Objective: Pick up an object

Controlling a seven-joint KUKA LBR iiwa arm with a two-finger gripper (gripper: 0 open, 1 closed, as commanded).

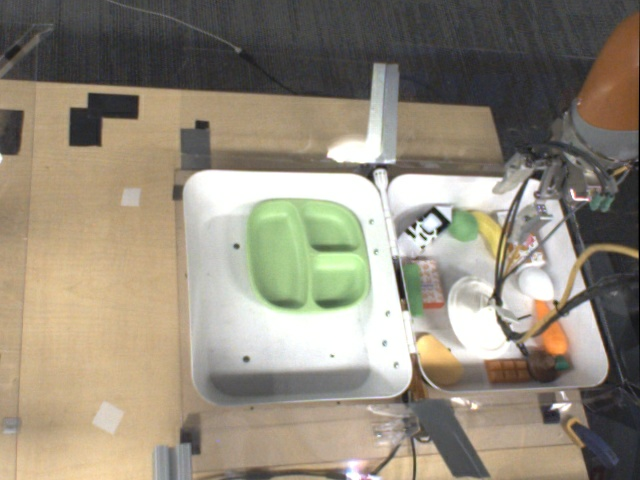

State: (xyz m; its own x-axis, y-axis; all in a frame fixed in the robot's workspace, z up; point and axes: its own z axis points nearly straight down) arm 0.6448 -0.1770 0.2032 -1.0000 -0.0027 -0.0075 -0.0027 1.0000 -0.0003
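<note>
From the camera above, a pale wooden worktop (90, 298) carries two shallow white bins side by side. The left white bin (215, 368) holds a light green plastic tray with three compartments (305, 253), lying slightly tilted in the far half of the bin. The right white bin (590, 363) is crowded with small things: a black and white packet (427, 227) at its far left, a green rounded toy (463, 226) just beside it, a yellow banana (489, 232) to the right of that, a flat red and green printed packet (424, 285) along the left wall, a white round bowl (474, 313) in the middle, a yellow-brown rounded fruit (438, 356) in the near left corner, a brown chocolate-like bar (506, 371) at the near wall, and an orange carrot-shaped toy (550, 332) towards the near right. The grey arm with its orange band (612, 93) reaches in at the far right, and its gripper (555, 173) hangs over the far right corner of the right bin, with loose cables trailing down across the objects. Whether the gripper is clenched or released cannot be told here, and no object shows in its grasp
</note>
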